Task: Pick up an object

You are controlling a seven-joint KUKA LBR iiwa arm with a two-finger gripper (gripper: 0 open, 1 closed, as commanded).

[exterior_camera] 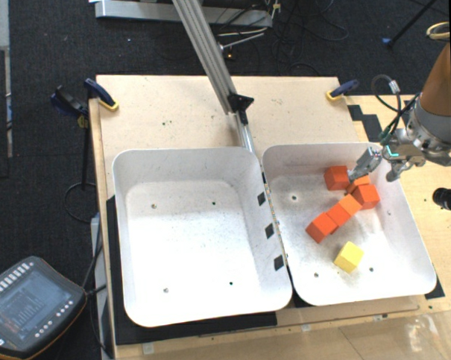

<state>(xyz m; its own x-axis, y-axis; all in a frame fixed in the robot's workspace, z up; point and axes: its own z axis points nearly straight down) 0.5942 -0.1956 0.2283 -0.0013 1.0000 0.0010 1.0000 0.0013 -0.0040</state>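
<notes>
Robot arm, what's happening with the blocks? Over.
Gripper low over right bin, nothing seen held. Orange blocks clustered beside it. Yellow block apart, nearer front.

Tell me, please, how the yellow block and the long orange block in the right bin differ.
The yellow block is yellow and cube-like; the long orange block is orange and elongated, like several cubes in a row. The yellow block lies alone near the bin's front; the long orange block lies on a diagonal mid-bin, its far end close to another orange block. Both rest on the floor of the right bin.
</notes>
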